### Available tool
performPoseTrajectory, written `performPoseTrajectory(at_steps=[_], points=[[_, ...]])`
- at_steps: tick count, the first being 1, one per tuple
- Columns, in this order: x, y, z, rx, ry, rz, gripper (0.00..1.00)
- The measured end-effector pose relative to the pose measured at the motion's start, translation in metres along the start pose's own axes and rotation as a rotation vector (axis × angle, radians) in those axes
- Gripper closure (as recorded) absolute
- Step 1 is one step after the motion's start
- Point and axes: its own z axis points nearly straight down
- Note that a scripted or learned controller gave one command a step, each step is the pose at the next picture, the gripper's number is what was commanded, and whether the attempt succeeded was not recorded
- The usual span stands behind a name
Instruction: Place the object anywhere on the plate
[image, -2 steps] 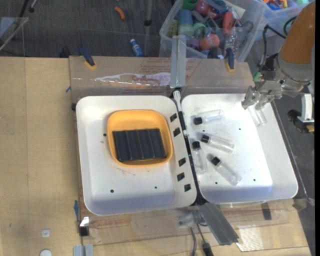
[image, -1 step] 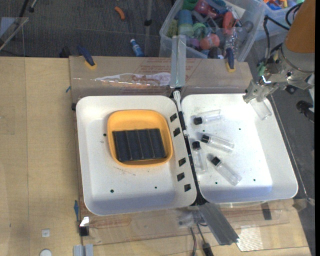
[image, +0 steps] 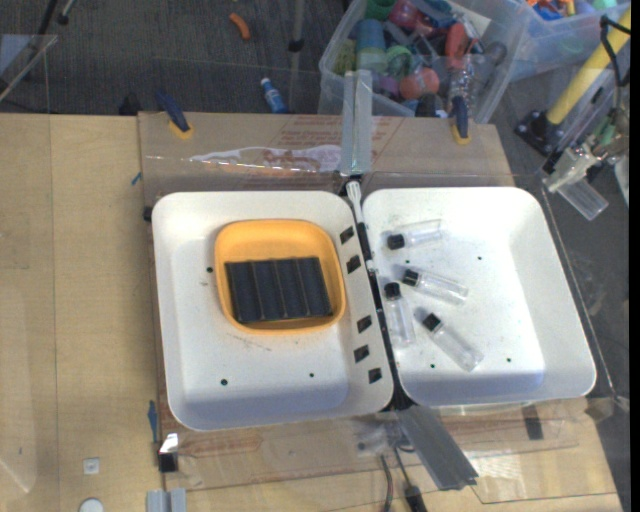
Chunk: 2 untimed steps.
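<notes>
Orange plate (image: 228, 243) with a dark ridged block (image: 278, 290) lies mid left bin (image: 180, 370); four clear vials (image: 432, 284) scattered near the right bin's (image: 520, 230) left edge

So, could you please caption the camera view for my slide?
Dark ridged object on orange plate, left bin; clear vials in right bin.

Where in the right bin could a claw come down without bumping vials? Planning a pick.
The right white bin is bare along its right side and front right corner. Its left half is crowded: four clear black-capped vials lie scattered near the black divider.
</notes>
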Motion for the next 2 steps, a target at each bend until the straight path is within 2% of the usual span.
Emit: performPoseTrajectory(at_steps=[1,2], points=[[0.003,0.003,-0.1,-0.001,0.0,-0.223,1.0],[0.004,-0.001,-0.139,-0.003,-0.001,-0.422,1.0]])
